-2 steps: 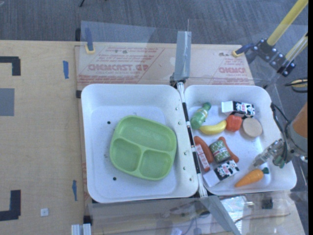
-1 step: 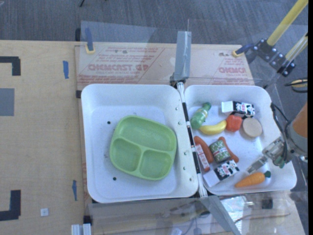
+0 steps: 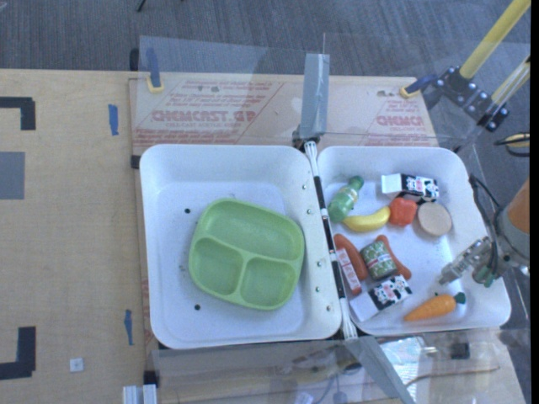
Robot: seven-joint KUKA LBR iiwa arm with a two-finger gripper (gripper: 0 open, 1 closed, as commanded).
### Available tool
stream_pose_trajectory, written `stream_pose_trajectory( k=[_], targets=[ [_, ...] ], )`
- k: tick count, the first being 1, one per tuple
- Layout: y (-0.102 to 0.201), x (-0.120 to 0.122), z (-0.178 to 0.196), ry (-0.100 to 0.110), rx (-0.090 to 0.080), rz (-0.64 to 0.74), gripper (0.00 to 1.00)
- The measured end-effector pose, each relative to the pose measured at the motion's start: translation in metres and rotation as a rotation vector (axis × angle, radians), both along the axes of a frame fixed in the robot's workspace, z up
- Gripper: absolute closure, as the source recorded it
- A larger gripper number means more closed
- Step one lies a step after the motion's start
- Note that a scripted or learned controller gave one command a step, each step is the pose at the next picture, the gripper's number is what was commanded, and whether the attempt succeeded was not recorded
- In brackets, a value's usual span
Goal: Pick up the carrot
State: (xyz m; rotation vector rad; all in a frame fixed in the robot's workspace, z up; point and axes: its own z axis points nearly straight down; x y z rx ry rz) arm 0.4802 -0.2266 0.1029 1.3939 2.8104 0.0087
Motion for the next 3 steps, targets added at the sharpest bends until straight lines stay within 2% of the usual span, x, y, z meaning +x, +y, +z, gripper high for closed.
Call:
stream_pose_trajectory(
  k=[1,2,3],
  targets=[
    [0.0,0.0,0.0,0.0,0.0,0.0,0.0],
    [0.003,0.0,-0.017,0.005,-0.003,0.188,0.0],
    [0.002,0.001,-0.007,0.001,-0.003,0.182,1.0]
  ],
)
